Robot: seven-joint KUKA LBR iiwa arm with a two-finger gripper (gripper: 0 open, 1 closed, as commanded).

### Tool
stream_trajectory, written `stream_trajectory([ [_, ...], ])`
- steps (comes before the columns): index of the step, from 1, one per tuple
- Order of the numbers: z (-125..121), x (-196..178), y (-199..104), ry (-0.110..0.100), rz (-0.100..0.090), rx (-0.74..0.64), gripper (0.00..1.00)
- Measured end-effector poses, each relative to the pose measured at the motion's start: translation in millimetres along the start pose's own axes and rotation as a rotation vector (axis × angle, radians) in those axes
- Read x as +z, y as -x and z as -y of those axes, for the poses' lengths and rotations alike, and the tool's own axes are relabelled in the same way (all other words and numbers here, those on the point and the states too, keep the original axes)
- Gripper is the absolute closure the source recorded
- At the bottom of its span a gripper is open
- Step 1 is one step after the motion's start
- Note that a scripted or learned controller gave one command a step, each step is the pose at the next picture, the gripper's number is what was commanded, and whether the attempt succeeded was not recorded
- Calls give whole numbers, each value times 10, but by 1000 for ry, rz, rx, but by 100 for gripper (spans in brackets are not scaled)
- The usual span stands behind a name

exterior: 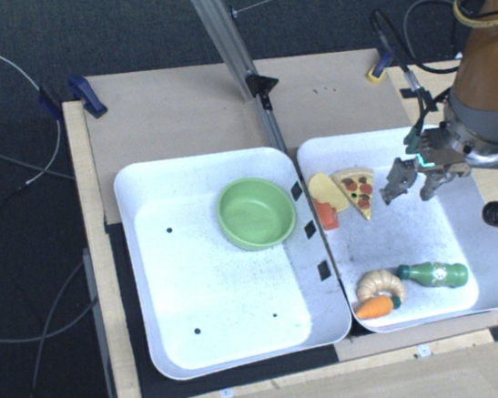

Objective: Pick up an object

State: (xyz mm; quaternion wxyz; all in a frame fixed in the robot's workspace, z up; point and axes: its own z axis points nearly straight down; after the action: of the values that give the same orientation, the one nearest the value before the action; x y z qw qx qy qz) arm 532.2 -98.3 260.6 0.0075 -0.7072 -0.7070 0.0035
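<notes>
Hand [415,185] hangs with its two fingers spread wide and nothing between them, over the right bin [484,234], the pizza slice [356,189] just beside it. Closing from here could pinch air or nudge the slice against the yellow-and-red piece [324,199] beyond.

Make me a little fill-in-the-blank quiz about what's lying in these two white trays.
1. The bowl in the left bin is ____ in colour.
2. The pizza slice lies in the ____ bin.
3. Beside the croissant lies a green ____.
4. The pincer hangs over the ____ bin.

Missing words: green; right; bottle; right
</notes>
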Motion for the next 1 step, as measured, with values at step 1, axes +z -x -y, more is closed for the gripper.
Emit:
stream_trajectory([
  [1, -10, -31, 0, 7, 0, 0, 0],
])
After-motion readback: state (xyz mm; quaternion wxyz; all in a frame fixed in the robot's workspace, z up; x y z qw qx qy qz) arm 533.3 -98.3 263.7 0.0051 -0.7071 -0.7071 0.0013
